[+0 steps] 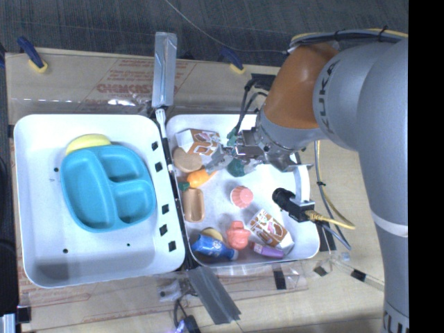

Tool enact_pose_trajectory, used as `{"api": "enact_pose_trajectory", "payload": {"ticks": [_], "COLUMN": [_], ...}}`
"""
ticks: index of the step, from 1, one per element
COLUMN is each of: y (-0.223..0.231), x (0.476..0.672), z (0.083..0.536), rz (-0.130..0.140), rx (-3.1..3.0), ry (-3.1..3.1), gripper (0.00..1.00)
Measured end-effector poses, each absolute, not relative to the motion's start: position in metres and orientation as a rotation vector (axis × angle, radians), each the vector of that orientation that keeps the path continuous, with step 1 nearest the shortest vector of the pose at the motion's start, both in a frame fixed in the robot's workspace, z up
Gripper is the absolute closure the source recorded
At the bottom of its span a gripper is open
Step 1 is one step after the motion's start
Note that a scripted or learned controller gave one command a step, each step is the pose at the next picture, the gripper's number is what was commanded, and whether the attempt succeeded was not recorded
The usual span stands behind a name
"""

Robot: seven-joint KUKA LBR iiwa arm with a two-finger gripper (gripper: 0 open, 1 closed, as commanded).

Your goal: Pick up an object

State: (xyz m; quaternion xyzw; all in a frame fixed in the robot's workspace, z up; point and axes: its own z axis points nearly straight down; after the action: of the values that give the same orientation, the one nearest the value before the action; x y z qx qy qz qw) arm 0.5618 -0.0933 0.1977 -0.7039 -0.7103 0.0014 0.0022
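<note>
Target candidate was a small dark-green object near the far edge of the right bin, close to its middle, directly under the gripper. We judged it the likeliest pick only because the gripper sat over it; the task names no particular item.

Neighbours were close. A brown-and-white carton lay just beside it toward the far left corner, with a round tan piece and an orange piece along the left wall. A pink cupcake-like toy sat near the bin's middle. At the near edge we noted a second carton, a pink figure, a blue-and-yellow item and a purple piece.

Risk, in our judgement: crowding. A closing finger could land on the carton's edge or nudge the green object aside, giving an empty or double grasp. The object is small and partly hidden, so its shape was uncertain.

Claw state: we could not tell how far open it was, nor whether it touched or held anything; wrist and cables blurred into the clutter.

The left bin carried a blue divided tray over a yellow item.
</note>
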Motion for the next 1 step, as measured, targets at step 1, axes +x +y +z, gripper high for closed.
{"api": "enact_pose_trajectory", "payload": {"ticks": [1], "y": [-0.1527], "x": [0.5876], "z": [0.0908], "rz": [0.006], "rx": [-2.149], "ry": [-2.289], "gripper": [0.00]}}
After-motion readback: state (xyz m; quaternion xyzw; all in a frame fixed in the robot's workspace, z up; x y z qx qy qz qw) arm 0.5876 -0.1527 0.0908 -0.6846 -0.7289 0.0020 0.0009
